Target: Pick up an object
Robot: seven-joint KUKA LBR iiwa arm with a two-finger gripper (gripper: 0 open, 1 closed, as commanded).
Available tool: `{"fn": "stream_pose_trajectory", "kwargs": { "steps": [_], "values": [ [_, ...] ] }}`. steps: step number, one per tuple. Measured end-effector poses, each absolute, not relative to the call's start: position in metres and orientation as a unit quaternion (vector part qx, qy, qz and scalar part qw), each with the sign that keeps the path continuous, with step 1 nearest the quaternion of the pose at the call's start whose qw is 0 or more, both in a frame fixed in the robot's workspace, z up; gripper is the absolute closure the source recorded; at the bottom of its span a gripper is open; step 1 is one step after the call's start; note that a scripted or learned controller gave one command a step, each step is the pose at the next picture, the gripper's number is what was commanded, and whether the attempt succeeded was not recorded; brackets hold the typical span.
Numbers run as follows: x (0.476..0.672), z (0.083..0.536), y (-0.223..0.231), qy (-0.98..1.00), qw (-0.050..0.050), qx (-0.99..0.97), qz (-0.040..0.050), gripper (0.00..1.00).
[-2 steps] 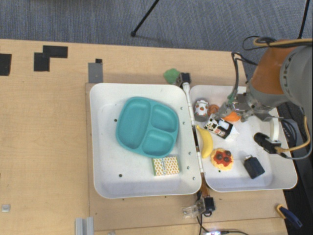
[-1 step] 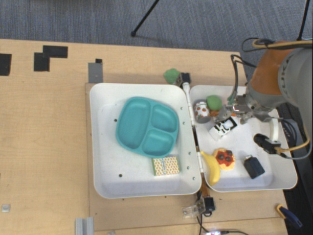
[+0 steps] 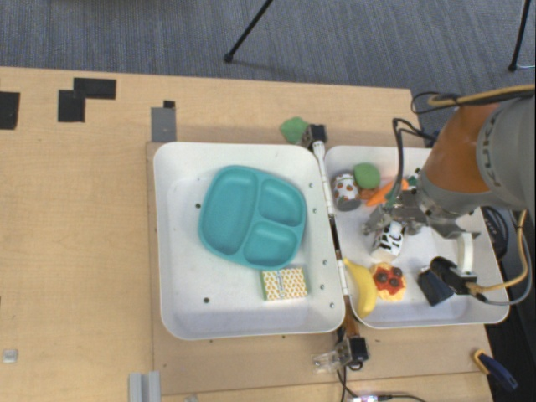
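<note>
Now our hand (image 3: 390,227) hangs over the black-and-white toy (image 3: 388,240) at middle right; we cannot tell its state, so we go straight down.

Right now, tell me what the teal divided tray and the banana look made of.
Teal tray: likely moulded plastic, with uniform colour, a soft sheen and rounded compartments. Banana: probably a plastic toy, evenly bright yellow and smooth, though the view leaves that open.

We see the arm (image 3: 481,153) cut off by the right edge, hiding much of the right bin (image 3: 435,315). The orange object (image 3: 387,193) beneath it stays half covered, its kind unclear to us.
</note>
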State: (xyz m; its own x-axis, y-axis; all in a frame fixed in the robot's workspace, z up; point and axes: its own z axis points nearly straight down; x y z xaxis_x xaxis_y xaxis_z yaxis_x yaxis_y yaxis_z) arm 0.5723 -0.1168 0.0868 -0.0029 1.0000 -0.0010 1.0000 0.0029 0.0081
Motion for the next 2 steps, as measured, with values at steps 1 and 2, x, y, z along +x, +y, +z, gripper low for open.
{"fn": "stream_pose_trajectory", "kwargs": {
  "steps": [1, 2],
  "values": [
    [0.574, 0.098, -0.117, 0.708, 0.005, 0.706, 0.0040, 1.00],
    [0.527, 0.189, -0.065, 0.709, 0.001, 0.705, 0.0019, 1.00]
  ]
}}
